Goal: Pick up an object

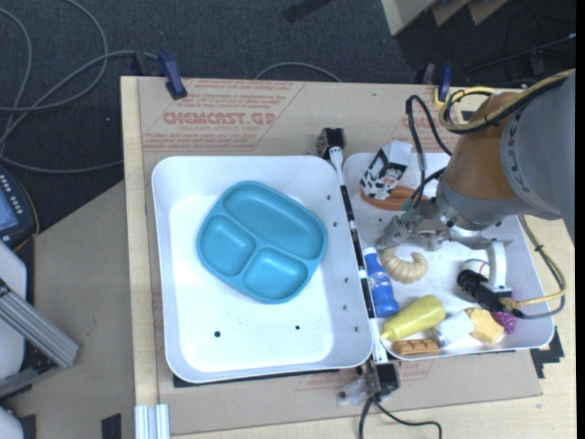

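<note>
Overhead, the gripper (409, 230) is seen lowered into the right bin (539, 337), just above a tan croissant-shaped toy (405, 263). How its jaws stand cannot be told, and nothing is seen held. Nearby lie a blue packet (378, 283), a yellow bottle-shaped object (413, 318) and a black-and-white cup (385, 175). A blue divided plate (261, 240) is set in the left bin (183, 337).
</note>
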### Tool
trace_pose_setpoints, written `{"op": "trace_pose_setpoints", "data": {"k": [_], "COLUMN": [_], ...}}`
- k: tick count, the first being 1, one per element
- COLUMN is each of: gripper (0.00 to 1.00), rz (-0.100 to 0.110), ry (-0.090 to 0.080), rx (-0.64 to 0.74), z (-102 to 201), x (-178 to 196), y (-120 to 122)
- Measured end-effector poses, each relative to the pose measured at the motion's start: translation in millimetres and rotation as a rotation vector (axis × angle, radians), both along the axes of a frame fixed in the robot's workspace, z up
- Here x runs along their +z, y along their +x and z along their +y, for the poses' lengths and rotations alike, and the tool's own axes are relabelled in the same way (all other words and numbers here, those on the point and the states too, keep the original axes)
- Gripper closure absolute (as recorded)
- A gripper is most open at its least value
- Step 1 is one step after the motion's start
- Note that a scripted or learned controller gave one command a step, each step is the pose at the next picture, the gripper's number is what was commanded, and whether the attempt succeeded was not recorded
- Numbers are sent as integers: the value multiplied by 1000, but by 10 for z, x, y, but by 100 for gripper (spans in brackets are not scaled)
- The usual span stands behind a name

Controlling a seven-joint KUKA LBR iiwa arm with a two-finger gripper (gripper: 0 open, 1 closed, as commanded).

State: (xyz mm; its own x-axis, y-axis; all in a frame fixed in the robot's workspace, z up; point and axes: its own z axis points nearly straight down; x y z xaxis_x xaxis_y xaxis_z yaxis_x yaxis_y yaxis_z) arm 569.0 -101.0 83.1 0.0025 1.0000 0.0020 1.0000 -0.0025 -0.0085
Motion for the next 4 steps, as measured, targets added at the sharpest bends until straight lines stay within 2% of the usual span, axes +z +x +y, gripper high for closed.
{"op": "trace_pose_setpoints", "data": {"k": [1,2,3,4], "gripper": [0,0,0,0], "rz": [-13,44,45,46], "ry": [-3,3,-2,13], "rx": [5,12,7,10], "z": [-2,-63,-37,-108], "x": [18,-40,-43,-45], "y": [509,866,864,873]}}
